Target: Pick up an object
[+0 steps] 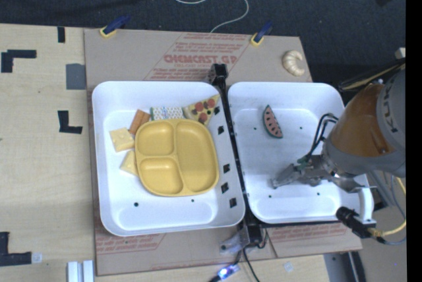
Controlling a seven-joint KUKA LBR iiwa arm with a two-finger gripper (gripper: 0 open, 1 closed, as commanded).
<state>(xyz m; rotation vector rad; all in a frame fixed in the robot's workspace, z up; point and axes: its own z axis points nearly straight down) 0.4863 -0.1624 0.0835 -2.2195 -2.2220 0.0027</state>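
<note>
The metal jaws (277, 180) of the grey arm lie low over the floor of the smooth right white plastic bin (330, 97), pointing left; whether they are apart or together cannot be told from this slanted view, and nothing shows between them. The bulky grey arm with its orange band (359, 126) reaches in from the right over the bin's edge. Well apart from the jaws, toward the bin's far side, rests a small wedge-shaped watermelon-slice toy (272, 121), red with dark seeds and a green rind. The glossy left white plastic bin (105, 208) holds a rounded yellow plastic plate with three compartments (177, 157), which lies over flat pale-yellow and orange cheese-like pieces (122, 139) and a speckled pizza-slice toy (204, 107). Both bins sit on a brown cardboard sheet (191, 56) over the pale wooden worktop (39, 175), and a tan croissant-shaped toy (294, 62) lies beyond the right bin.
</note>
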